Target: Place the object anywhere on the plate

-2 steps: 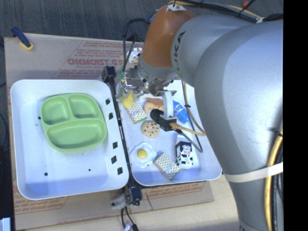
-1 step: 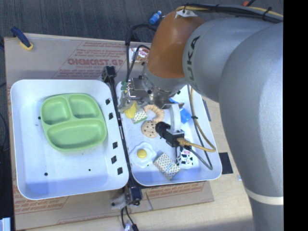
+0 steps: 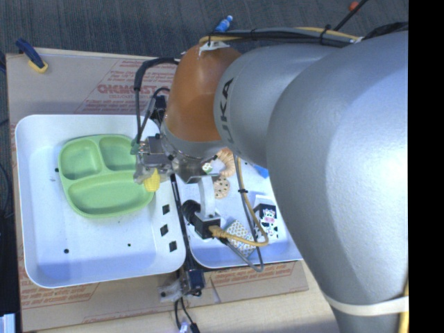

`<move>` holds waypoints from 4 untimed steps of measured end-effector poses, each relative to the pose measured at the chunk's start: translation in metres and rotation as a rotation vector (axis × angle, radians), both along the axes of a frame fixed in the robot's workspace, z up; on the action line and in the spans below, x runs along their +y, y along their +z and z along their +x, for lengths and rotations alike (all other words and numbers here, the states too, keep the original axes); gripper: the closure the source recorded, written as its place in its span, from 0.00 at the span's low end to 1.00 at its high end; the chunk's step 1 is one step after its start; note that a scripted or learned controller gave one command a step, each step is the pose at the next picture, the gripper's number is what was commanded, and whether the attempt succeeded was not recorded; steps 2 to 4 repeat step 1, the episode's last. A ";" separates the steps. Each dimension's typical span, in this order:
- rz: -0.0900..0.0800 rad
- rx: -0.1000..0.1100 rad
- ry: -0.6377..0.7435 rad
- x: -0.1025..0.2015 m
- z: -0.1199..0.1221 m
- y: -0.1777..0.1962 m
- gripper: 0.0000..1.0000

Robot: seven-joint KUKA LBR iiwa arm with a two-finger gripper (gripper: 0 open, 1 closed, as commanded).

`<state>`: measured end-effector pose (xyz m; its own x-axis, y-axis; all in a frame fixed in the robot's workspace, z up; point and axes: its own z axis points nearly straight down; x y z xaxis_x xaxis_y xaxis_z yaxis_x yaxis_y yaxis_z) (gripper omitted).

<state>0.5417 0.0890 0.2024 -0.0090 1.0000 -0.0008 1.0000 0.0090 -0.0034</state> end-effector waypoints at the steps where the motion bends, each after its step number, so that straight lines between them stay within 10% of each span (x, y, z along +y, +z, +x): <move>1: 0.000 -0.001 -0.001 -0.001 0.000 0.000 0.00; 4: 0.000 -0.001 -0.001 -0.001 0.000 0.000 0.00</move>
